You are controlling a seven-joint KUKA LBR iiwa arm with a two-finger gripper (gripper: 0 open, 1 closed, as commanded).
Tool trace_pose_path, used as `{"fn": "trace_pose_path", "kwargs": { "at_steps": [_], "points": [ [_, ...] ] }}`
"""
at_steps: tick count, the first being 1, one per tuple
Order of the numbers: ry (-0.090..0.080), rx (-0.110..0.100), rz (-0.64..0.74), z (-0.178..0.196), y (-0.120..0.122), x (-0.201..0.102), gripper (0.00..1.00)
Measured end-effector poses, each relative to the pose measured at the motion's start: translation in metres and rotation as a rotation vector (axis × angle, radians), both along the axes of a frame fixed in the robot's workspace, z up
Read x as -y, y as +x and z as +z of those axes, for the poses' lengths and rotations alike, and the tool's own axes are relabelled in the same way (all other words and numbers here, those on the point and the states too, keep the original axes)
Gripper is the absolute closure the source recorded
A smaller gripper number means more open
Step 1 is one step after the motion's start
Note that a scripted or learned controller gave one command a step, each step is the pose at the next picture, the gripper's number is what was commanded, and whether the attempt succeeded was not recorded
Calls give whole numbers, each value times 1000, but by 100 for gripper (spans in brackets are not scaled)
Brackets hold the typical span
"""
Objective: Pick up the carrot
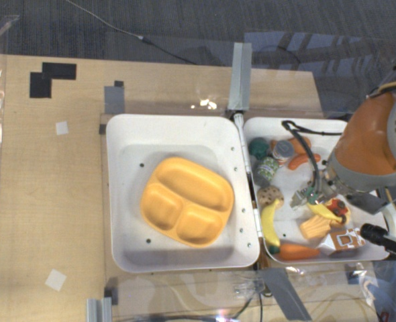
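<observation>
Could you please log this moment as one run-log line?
arm: over right bin | carrot: lying at bin's near edge, beside banana | yellow tray: left bin

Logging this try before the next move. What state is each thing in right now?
carrot: lying flat at the right bin's front edge, not held.
banana: lying beside the divider, untouched.
yellow tray: upright in the left bin.
claw: low over the right bin.

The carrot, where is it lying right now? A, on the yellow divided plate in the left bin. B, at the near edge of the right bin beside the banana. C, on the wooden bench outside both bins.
B: the carrot lies along the near edge of the right bin, just past the lower end of the banana.
</observation>
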State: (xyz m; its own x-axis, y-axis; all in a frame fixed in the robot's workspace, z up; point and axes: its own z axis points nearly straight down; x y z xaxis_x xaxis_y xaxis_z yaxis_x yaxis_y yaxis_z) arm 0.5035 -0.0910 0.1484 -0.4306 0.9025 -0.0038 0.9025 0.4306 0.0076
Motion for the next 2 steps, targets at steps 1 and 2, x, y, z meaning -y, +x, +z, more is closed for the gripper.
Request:
{"fn": "trace_pose_path", "kwargs": {
  "at_steps": [1,2],
  "points": [
    [1,-4,-116,-44,-15,60,100],
    [4,-4,-436,-39,-15,1,100]
  ]
}}
